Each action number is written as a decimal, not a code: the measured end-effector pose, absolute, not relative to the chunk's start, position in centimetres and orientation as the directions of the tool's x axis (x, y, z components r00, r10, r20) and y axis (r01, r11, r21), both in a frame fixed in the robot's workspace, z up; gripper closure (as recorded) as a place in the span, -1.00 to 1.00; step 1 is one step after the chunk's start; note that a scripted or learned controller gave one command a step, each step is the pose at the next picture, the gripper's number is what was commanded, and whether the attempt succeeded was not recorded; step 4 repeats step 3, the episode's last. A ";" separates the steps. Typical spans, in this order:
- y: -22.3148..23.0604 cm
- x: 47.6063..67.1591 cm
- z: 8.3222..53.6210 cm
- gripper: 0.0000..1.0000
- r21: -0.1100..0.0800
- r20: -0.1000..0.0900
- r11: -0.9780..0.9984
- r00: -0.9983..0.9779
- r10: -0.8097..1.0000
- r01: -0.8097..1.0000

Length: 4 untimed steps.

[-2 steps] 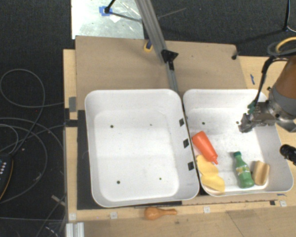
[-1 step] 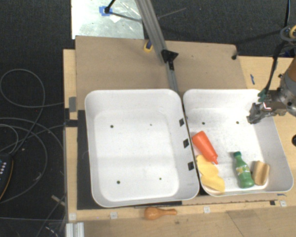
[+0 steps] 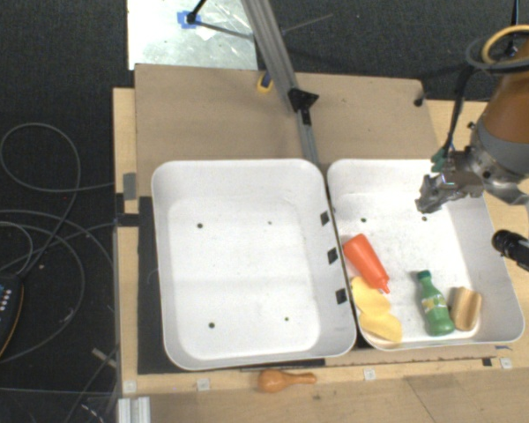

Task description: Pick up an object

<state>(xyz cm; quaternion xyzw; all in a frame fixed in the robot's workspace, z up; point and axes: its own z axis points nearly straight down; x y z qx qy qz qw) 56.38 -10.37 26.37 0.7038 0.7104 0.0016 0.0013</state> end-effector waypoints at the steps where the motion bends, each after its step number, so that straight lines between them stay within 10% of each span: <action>1: -5.0 58.0 24.9 1.00 0.001 0.002 0.011 -0.011 1.000 1.000; 4: 6.5 61.1 24.6 1.00 0.002 0.002 0.012 -0.012 1.000 1.000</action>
